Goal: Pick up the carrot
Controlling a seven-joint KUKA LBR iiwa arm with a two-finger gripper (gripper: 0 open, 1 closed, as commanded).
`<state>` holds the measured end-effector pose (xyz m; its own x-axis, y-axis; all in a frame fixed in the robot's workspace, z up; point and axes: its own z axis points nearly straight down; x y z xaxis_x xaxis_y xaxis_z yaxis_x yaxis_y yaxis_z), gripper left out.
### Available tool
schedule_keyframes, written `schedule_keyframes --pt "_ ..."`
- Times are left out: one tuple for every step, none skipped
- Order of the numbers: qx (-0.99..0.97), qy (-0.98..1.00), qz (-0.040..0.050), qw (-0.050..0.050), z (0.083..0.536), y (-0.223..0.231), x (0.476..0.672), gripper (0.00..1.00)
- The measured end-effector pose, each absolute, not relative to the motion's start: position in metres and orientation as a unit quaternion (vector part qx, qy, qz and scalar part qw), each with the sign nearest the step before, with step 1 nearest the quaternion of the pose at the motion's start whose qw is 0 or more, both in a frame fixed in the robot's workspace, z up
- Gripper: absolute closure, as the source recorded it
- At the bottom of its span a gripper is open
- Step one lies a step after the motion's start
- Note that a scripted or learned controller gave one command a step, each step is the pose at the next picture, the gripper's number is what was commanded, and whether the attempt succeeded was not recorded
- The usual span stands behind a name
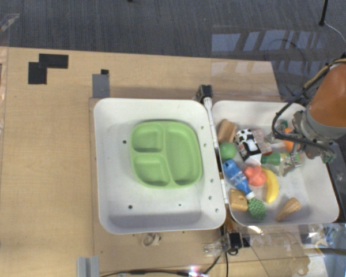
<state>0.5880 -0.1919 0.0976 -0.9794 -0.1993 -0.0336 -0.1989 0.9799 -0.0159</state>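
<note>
The carrot [287,145] — a small orange piece with green — lay near the right bin's [328,212] far right corner, directly under the gripper [289,154]; whether the hand was open or closed could not be told. The likely failure was a wrong catch: the banana [271,184], a pinkish-orange toy [255,175] and the black-and-white cow [247,143] crowded close, so a slanted descent might have nudged or grabbed a neighbour. The green divided plate [164,154] sat mid left bin [112,212]. No readable writing or brand showed anywhere.
</note>
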Motion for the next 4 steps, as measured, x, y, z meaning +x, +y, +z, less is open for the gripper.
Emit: schedule_keyframes --pt "-0.159 0.987 -0.0041 0.013 0.096 -0.205 0.613 0.0" --pt "-0.145 0.989 -0.0037 0.015 0.096 -0.204 0.609 0.0" --pt "-0.136 0.991 -0.0028 0.013 0.096 -0.205 0.614 0.0" --pt "-0.191 0.981 -0.0067 0.017 0.097 -0.206 0.603 0.0"
